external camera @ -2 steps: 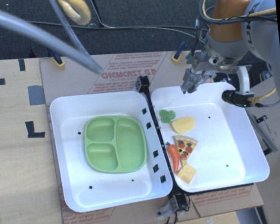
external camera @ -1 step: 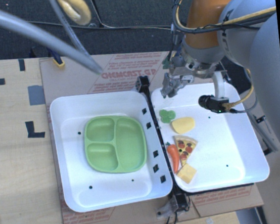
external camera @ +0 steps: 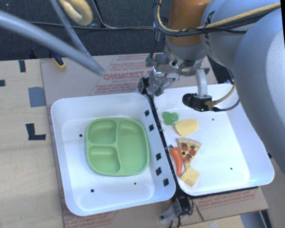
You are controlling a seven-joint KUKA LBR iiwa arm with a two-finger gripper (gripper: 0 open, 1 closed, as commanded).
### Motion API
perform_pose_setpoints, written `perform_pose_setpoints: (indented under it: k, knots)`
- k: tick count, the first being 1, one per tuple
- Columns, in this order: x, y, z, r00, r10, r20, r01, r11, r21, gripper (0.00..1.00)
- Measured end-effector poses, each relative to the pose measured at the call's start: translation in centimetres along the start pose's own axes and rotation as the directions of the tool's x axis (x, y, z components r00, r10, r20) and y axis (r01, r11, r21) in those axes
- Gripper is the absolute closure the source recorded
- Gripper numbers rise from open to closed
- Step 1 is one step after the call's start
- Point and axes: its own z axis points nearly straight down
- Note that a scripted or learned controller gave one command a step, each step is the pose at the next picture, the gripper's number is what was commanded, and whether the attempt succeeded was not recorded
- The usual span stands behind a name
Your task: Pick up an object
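Items: 5 small toy foods in right bin [external camera: 236, 141], beside divider: green piece [external camera: 170, 117], yellow piece [external camera: 186, 127], pizza slice [external camera: 189, 148], carrot [external camera: 177, 161], cheese [external camera: 190, 176]. Likely light, stiff, slippery; grip across narrow sides. Gripper [external camera: 154, 84] above divider's far end, state unreadable.

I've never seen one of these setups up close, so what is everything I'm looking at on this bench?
White bins: two, white, side by side on the bench.
Divided tray: one, light green, lying flat in the left bin.
Small leafy piece: one, green, right bin near the wall between the bins.
Rounded piece: one, pale yellow, just below the green one.
Pizza slice: one, tan with red dots, middle of the row.
Carrot: one, orange-red, beside the pizza slice, along the wall between the bins.
Cheese wedge: one, yellow, nearest end of the row.
Cardboard sheet: one, brown, under the bins.
Arm: one, grey with an orange band, reaching in from the right.
Gripper: one, dark metal, over the far end of the wall between the bins.
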Motion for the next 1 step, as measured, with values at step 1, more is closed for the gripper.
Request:
perform_pose_setpoints:
  k: [1]
  knots:
    - [5.74, 1.04, 1.59, 1.0, 0.0, 0.0, 0.0, 1.0, 0.001, 1.0]
